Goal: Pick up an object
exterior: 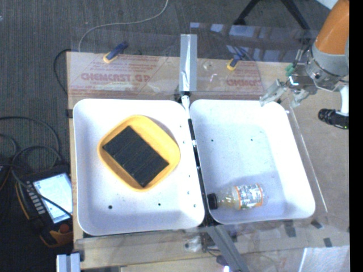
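Bins sit side by side on the worktop, seen from above at a slant. In the left bin lies a yellow dish with a dark ridged pad filling its middle. In the right bin, down near its 6 o'clock wall, a small bottle lies on its side — black cap toward 9 o'clock, pale amber liquid, printed label.

My tool hangs at the right bin's 1 o'clock corner, just above the rim, carrying nothing; I cannot tell how wide it stands.

I judge the bottle the easier pick. To do it well, I would travel toward 7 o'clock over the bare bin floor, turn the tool so it closes across the bottle's narrow width, and descend over the label — round bodies roll if pinched off-centre.

Room is generous at 12 o'clock of the bottle. The front wall sits near it, and the cap lies close to the divider between the bins, so I would avoid approaching from those sides.
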{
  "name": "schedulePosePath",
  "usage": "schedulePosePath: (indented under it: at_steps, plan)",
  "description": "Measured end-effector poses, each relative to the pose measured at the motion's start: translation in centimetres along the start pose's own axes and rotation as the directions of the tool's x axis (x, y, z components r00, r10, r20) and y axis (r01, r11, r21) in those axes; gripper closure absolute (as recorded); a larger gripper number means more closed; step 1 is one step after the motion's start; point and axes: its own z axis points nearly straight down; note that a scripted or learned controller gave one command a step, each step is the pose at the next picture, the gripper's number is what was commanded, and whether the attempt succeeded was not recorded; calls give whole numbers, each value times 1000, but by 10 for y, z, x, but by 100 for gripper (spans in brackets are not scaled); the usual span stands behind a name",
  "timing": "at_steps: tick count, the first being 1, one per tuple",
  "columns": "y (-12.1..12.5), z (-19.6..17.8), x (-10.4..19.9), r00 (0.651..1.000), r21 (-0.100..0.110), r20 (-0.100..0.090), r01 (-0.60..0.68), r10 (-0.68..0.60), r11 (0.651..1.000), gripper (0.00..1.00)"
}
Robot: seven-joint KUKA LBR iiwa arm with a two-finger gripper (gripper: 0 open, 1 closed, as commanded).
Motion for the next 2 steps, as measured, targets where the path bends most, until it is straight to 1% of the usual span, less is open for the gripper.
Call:
schedulePosePath:
  at_steps: [1,2]
  plan:
    - [-15,-1,-9,967,1,2,-254,254,967,0]
    - [-74,133,28,971,2,-1,-240,240,971,0]
